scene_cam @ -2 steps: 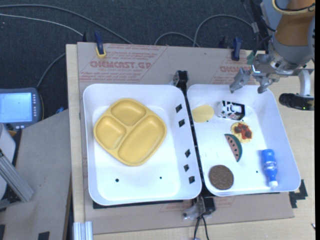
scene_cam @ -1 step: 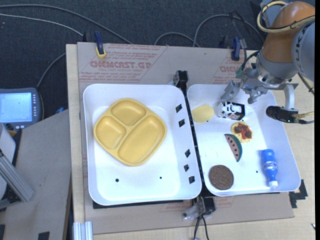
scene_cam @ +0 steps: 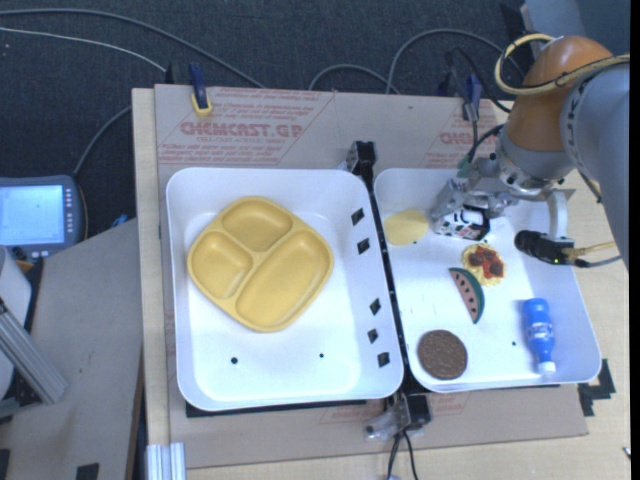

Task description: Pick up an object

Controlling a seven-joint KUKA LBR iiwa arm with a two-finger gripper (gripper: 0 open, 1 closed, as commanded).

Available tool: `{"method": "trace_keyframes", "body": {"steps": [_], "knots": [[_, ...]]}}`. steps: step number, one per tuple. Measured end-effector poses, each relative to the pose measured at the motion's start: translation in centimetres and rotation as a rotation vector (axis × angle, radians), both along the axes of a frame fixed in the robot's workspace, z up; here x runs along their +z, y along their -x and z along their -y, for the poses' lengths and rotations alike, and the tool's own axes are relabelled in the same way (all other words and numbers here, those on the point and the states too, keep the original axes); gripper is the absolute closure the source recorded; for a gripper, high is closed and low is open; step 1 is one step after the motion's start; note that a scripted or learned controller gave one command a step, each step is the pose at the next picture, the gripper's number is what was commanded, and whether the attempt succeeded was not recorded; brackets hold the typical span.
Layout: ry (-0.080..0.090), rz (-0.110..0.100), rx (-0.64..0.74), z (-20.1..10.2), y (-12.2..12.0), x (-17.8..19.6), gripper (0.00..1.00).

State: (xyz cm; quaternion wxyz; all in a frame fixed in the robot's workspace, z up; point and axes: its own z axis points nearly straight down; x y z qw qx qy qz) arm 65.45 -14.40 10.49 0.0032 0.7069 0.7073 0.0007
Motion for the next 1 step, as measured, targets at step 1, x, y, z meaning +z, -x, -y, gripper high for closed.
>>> {"method": "trace_keyframes", "body": {"steps": [1], "knots": [[-0.001,0.012,0.001,-0.05,-0.36,1.84,1.00]]}}
